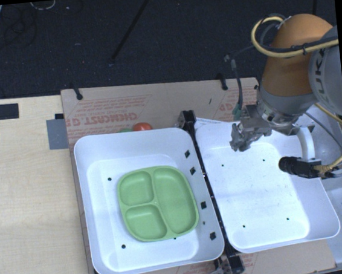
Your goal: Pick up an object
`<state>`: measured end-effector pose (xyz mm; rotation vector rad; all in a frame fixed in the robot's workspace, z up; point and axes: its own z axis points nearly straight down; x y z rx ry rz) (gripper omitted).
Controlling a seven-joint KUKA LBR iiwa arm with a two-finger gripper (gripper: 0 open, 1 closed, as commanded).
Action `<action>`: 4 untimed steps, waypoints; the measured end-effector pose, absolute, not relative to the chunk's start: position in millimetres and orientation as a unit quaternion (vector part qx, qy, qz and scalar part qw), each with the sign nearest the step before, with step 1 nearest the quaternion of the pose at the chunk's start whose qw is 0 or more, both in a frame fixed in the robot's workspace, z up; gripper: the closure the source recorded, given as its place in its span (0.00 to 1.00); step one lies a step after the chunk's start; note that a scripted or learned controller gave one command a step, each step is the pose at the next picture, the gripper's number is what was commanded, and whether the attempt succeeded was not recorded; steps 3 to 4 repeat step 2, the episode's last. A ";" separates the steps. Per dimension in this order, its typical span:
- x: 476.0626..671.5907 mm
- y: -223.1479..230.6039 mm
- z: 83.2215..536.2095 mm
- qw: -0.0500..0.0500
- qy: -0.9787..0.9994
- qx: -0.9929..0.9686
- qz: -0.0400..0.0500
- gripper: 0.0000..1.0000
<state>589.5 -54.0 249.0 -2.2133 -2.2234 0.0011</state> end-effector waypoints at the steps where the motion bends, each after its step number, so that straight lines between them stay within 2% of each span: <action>1: 588.6 1.0 234.7 0.002 -0.708 -0.706 0.001 1.00; 2: 579.0 60.5 228.4 0.003 -0.709 -0.706 0.001 1.00; 4: 579.0 60.5 228.4 0.003 -0.709 -0.706 0.001 1.00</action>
